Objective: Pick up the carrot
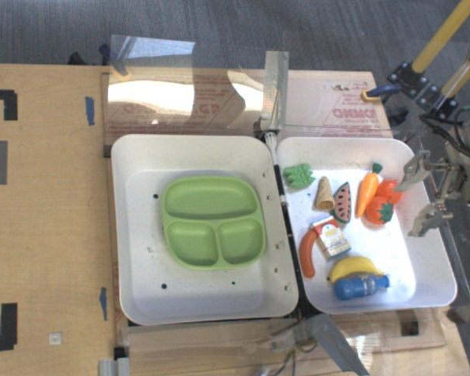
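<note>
Carrot (367, 193), a small orange toy with a green top, lies in the back right part of the right white bin (435, 276), tip toward the near side, touching a red-orange toy pepper (381, 204) on its right. Just to its left sit a red watermelon slice (341, 202) and a tan ice-cream cone (323, 193), with a green leafy toy (298, 176) further left near the bin's dividing wall. Nearer the front lie a small printed carton (332, 241), a red sausage (307, 252), a yellow banana (356, 267) and a blue bottle (360, 286), crowded together and partly overlapping. The bin's right strip beside the pepper is bare.

The grey metal gripper (425, 197) hangs over the bin's right rim, close to the pepper but apart from the carrot; whether its jaws are open or closed I cannot tell, as its outline blurs into the rim and cables.

The left white bin (133, 210) holds a green divided plate (213, 221) on the cardboard-covered bench (39, 233).
</note>
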